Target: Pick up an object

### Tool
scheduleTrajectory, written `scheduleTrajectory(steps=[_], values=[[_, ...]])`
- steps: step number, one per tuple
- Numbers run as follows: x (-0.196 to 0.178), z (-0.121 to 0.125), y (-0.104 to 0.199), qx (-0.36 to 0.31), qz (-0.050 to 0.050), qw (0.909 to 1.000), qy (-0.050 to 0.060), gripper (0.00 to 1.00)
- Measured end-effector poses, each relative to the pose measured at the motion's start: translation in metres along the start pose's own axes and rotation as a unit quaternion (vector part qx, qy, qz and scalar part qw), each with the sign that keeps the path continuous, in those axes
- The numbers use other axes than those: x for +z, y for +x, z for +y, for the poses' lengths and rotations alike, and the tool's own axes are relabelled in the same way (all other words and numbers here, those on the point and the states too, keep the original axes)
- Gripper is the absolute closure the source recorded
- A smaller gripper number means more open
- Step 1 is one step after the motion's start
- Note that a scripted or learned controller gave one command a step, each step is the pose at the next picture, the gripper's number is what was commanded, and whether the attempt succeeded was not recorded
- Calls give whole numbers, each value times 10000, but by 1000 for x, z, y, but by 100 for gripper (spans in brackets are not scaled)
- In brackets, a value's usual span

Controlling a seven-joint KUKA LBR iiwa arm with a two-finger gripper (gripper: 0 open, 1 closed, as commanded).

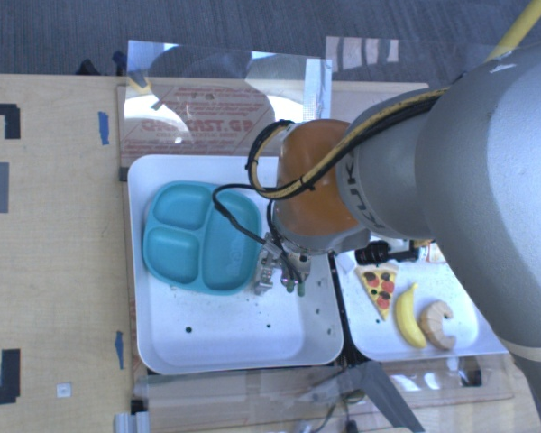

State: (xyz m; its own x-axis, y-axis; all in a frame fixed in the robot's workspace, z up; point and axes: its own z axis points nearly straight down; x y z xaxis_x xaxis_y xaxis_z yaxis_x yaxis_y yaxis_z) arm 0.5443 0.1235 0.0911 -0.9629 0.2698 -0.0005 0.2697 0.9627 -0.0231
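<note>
A blue divided plate (pixel 198 237) lies in the upper left part of the left bin (pixel 225 354). My gripper (pixel 279 282) hangs over that bin just off the plate's right edge, near the wall between the two bins. Its two fingers stand slightly apart and open, with nothing between them. The left finger is close to the plate's rim; whether it touches I cannot tell. The grey arm and its orange band (pixel 316 188) cover the bin's upper right corner.
The right bin (pixel 469 336) holds a toy pizza slice (pixel 379 287), a yellow banana (pixel 408 316) and a croissant (pixel 439 323), close together. The arm hides much of that bin. A cardboard sheet under clear plastic (pixel 198 120) lies behind the left bin.
</note>
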Motion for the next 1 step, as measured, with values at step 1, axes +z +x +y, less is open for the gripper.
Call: scheduleTrajectory(steps=[1], values=[[-119,41,6,1510,-10,9885,-97,100]])
